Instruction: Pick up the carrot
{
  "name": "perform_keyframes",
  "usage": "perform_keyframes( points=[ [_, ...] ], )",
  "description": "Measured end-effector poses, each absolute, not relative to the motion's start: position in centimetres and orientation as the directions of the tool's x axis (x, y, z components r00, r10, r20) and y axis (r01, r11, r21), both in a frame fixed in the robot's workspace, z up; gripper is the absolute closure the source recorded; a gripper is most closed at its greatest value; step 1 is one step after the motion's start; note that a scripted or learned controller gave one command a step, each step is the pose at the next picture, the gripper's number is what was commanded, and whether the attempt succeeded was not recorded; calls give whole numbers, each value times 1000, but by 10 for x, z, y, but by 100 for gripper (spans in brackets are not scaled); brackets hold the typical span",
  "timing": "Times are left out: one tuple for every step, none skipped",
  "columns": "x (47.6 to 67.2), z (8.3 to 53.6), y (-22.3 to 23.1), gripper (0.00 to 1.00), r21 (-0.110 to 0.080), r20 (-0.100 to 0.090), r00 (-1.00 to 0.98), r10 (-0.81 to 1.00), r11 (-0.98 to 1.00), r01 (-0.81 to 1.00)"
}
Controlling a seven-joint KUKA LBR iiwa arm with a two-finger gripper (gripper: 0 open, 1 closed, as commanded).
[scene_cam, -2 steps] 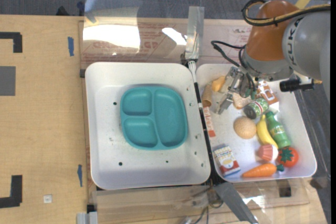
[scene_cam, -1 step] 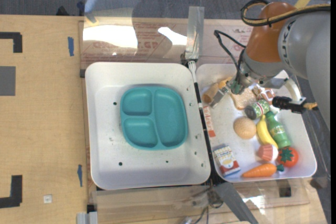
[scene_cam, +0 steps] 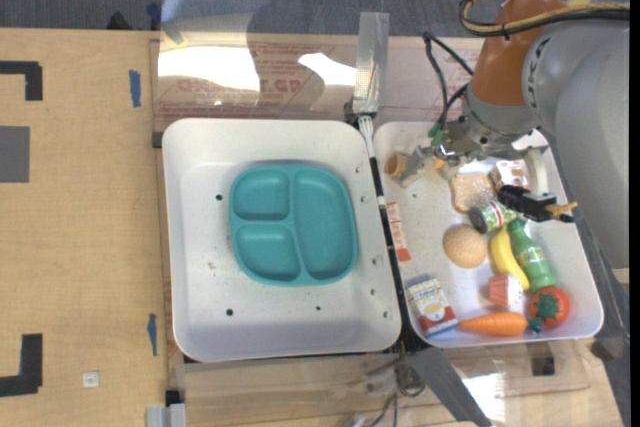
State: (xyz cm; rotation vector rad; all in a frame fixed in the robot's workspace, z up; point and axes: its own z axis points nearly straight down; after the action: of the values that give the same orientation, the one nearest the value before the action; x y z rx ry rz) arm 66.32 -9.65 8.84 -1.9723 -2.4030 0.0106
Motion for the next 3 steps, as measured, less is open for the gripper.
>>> perform_keyframes(
  points=[
    [664,88,-95,0,-23,11,-98,995,98,995],
    [660,101,-156,0,-32,-1,243,970,-243,969],
    [656,87,-161,0,-44,-4,313,950,-313,949]
  ],
)
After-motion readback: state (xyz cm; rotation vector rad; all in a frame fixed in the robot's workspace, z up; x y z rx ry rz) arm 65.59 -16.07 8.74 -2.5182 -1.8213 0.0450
